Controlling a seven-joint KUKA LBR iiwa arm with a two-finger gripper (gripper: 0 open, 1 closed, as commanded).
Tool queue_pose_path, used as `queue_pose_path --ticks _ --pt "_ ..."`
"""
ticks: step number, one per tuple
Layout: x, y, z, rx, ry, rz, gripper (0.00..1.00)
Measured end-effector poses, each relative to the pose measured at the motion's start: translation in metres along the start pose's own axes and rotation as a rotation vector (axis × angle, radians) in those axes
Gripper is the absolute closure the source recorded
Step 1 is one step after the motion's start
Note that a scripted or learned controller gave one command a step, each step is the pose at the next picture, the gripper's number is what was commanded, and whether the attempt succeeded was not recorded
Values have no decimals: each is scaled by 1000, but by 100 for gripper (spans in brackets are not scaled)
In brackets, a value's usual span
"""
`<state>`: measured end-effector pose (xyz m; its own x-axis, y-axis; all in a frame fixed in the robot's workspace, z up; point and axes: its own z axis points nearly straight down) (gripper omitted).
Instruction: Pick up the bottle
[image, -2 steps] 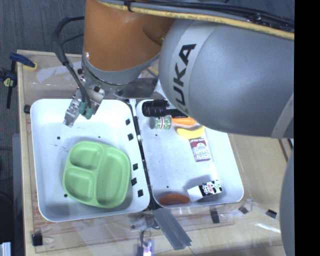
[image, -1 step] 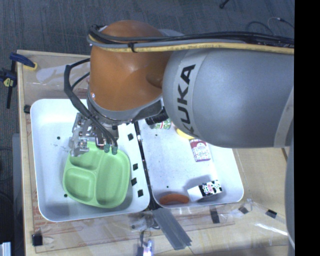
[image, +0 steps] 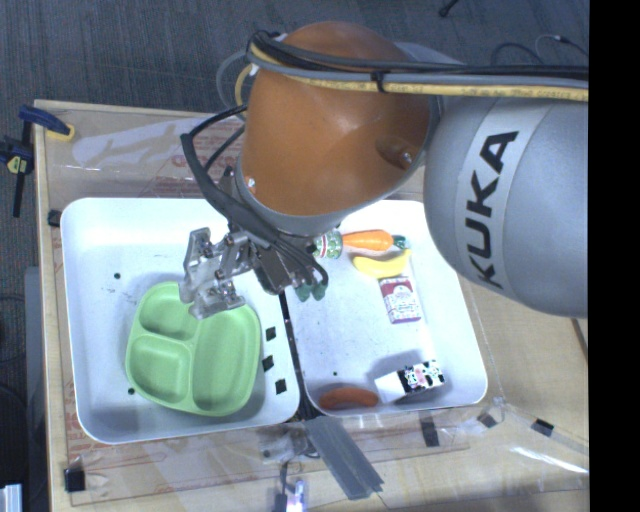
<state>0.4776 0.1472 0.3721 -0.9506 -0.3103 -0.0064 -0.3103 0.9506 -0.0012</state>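
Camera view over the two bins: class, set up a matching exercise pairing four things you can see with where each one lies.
Things:
1. green divided plate
2. carrot
3. red and white carton
4. gripper

Places:
A. middle of the right bin
B. over the plate's upper edge, left bin
C. top of the right bin, beside the arm
D. lower part of the left bin

Pairs: 1-D, 2-C, 3-A, 4-B

The arm (image: 340, 130) hides most of the bottle (image: 328, 245).
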Motion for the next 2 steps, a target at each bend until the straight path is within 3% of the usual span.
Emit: queue_pose_path --ticks 1,2 --pt "18 -77 65 0 4 -135 100" --pt "16 -77 54 1 2 -138 100"
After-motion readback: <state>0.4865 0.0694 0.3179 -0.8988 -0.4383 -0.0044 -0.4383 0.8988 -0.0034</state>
